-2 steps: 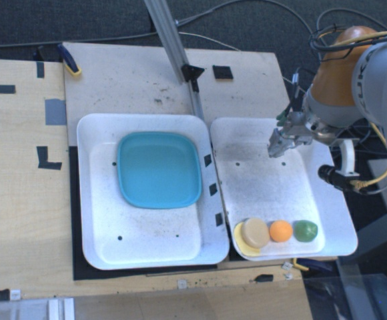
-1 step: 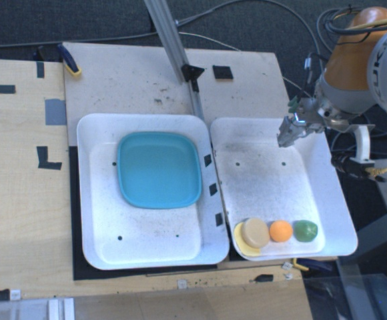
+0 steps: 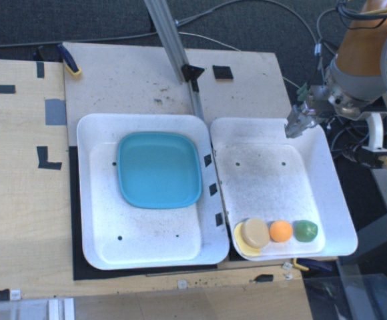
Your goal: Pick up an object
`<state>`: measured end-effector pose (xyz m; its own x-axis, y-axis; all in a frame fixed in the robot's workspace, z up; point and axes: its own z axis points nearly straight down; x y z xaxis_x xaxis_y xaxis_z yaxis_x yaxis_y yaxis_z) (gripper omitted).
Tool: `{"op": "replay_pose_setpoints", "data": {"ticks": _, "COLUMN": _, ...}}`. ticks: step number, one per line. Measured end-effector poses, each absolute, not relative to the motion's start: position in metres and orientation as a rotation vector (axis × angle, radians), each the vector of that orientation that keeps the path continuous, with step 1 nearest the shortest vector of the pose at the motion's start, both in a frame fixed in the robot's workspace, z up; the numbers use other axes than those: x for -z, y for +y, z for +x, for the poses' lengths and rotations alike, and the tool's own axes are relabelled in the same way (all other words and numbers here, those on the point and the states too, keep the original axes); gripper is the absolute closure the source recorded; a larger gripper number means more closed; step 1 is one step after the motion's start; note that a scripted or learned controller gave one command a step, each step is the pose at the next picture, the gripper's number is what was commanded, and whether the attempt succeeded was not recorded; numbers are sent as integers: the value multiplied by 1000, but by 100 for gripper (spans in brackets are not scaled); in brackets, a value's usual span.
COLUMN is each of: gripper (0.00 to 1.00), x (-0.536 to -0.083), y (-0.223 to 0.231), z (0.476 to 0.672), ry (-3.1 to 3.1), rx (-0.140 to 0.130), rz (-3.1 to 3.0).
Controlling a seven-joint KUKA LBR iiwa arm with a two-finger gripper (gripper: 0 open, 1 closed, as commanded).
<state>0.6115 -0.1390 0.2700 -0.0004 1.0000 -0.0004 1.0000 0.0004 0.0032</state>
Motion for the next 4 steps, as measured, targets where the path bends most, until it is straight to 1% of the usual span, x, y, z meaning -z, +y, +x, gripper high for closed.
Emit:
{"op": "replay_pose_setpoints", "data": {"ticks": 1, "gripper": 100, "x": -273, "y": -88, "z": 607, "ry": 2227, "rx": -1, "rz": 2217}}
{"op": "replay_pose_setpoints", "data": {"ticks": 2, "gripper": 100, "x": -256, "y": -29, "z": 605, "ry": 2228, "rx": 1, "rz": 2217}}
{"op": "replay_pose_setpoints", "data": {"ticks": 3, "gripper": 100, "x": -245, "y": 29, "z": 608, "ry": 2228, "rx": 1, "rz": 2217}}
{"op": "replay_pose_setpoints", "data": {"ticks": 4, "gripper": 100, "x": -240, "y": 85, "z": 591, "ry": 2228, "rx": 0, "rz": 2217}}
